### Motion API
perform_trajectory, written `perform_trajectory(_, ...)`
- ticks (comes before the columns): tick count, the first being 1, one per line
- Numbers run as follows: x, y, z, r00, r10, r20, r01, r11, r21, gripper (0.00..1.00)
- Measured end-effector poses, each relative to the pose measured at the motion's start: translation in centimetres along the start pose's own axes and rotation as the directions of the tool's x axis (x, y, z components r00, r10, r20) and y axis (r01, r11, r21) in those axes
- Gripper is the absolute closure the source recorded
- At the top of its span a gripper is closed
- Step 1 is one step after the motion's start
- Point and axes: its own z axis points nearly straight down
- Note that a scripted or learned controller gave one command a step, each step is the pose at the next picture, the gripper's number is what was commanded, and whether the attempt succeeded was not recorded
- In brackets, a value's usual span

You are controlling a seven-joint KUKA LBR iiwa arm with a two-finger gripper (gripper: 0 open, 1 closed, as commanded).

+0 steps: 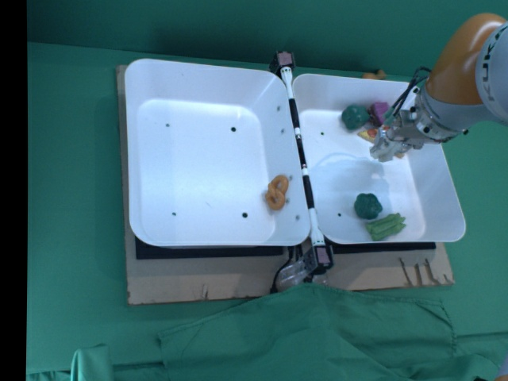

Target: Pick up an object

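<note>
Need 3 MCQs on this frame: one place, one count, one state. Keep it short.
1. Where does the orange pretzel lie?
A. left bin
B. right bin
C. on the cloth

2. How many dark green broccoli pieces are in the right bin?
A. none
B. two
C. four

3. The gripper is:
A. over the left bin
B. over the right bin's far side
C. off the bench

Key: 1 A, it sits near the left bin's near right corner. 2 B, one broccoli by the gripper, another broccoli near the green beans. 3 B, it hangs beside the far cluster of toys.
</note>
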Motion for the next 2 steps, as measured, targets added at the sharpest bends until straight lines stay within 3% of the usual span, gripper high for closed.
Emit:
perform_trajectory(1, 0.0, -0.1, 0.1, 1.000, 0.000, -0.001, 0.000, 1.000, 0.003, 0.00)
perform_trajectory(2, 0.7, 5.4, 0.3, 1.000, -0.007, -0.010, 0.007, 1.000, 0.029, 0.00)
